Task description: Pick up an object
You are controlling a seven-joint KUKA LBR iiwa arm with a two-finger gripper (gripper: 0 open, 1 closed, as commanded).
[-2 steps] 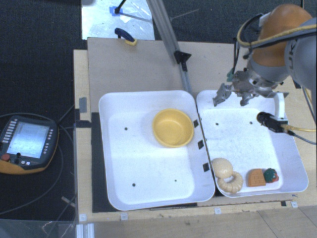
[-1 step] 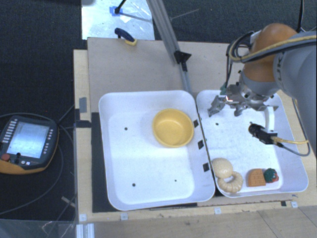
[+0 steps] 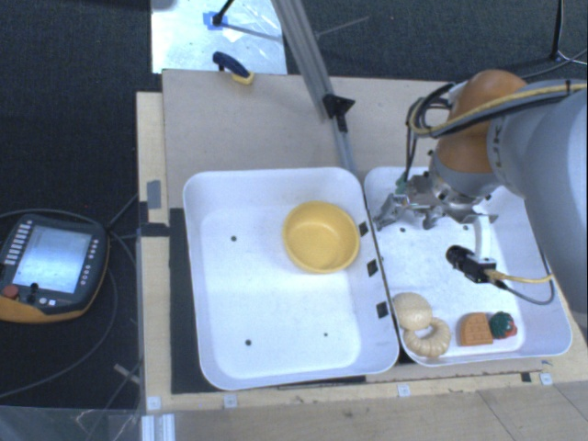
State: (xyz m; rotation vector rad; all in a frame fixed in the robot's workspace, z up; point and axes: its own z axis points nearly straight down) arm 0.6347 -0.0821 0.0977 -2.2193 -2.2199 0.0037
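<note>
My gripper [image 3: 405, 215] hangs low over the far left corner of the right bin [image 3: 542, 283], open, with nothing between its fingers. A yellow bowl [image 3: 320, 235] sits upright in the left bin [image 3: 216, 274], close to the wall shared by the bins and to the left of the gripper. At the near edge of the right bin lie a cream rounded piece [image 3: 411, 308], a cream ring-shaped piece [image 3: 430, 337] touching it, and an orange toy with a green end [image 3: 485, 329]. All three lie well in front of the gripper.
A black fitting with a yellow cable [image 3: 470, 265] hangs from the arm over the middle of the right bin. A metal pole [image 3: 312, 58] slants across the bench behind the bins. A control pendant [image 3: 48, 266] lies on the floor at far left.
</note>
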